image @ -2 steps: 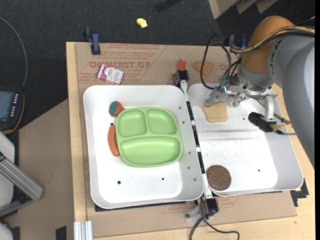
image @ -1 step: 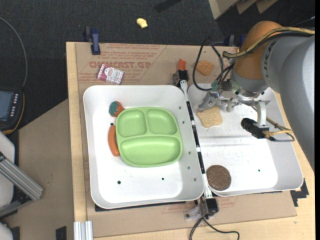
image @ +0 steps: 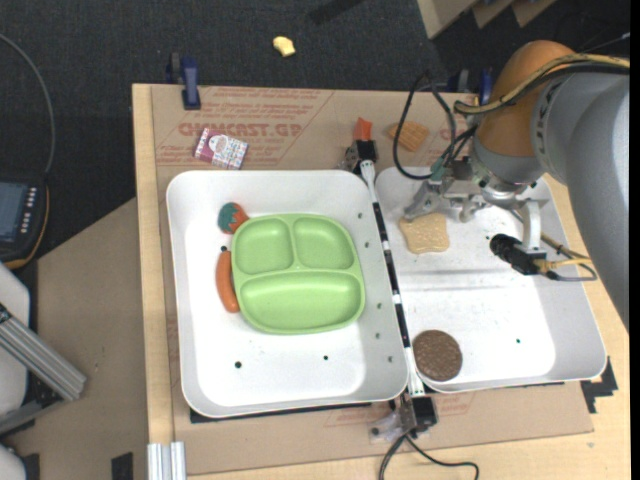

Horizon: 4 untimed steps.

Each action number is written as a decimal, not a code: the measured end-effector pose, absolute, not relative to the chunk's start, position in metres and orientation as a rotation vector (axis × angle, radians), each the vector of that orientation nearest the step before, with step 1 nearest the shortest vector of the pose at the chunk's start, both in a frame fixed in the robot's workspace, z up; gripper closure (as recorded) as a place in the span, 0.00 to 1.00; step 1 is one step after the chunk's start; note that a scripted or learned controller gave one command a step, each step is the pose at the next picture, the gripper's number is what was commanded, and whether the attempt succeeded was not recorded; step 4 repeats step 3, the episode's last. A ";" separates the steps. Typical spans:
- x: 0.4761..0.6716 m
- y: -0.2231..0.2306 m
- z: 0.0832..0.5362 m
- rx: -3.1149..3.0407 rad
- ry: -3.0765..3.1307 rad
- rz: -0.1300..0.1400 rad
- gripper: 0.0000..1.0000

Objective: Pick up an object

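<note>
While nothing is being carried yet, the task is judged to be at its early stage, with the grasp itself still to be made.

Nearest the camera, a round brown disc (image: 437, 354) is lying at the front edge of the right bin (image: 560, 353), just beside the wall that is dividing the two bins. In the left bin (image: 200, 363) a green divided plate (image: 297, 272) is resting, its three compartments bare. An orange sausage-shaped piece (image: 227, 280) is lying against the plate's left rim, and a small teal and red ball (image: 232, 217) is sitting just beyond it, near the plate's far left corner.

Further back in the right bin, a tan slice of toast (image: 425, 233) is lying flat near the dividing wall. This slice is being taken as the likeliest thing to be picked up, since the claw (image: 447, 202) is being held just above and behind it, at the end of the grey arm (image: 590, 128) reaching in from the right. Whether the claw is open or closed cannot be told, and nothing is being seen gripped in it. A black cable plug (image: 515, 253) is hanging beside the wrist.

Beyond the bins, a small printed packet (image: 220, 147) and a tan cracker-like piece (image: 409, 135) are lying on the brown desk (image: 270, 118).

Lowering, closing and lifting are all being judged as left to do.
</note>
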<state>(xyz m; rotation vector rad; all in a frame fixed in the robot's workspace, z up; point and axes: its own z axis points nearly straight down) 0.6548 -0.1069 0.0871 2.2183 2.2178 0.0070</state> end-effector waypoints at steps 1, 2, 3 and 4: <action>0.656 -0.101 0.087 2.217 2.217 0.004 0.00; 0.647 -0.095 0.088 2.219 2.216 0.005 0.00; 0.648 -0.095 0.099 2.216 2.215 0.009 1.00; 0.648 -0.095 0.099 2.216 2.215 0.009 1.00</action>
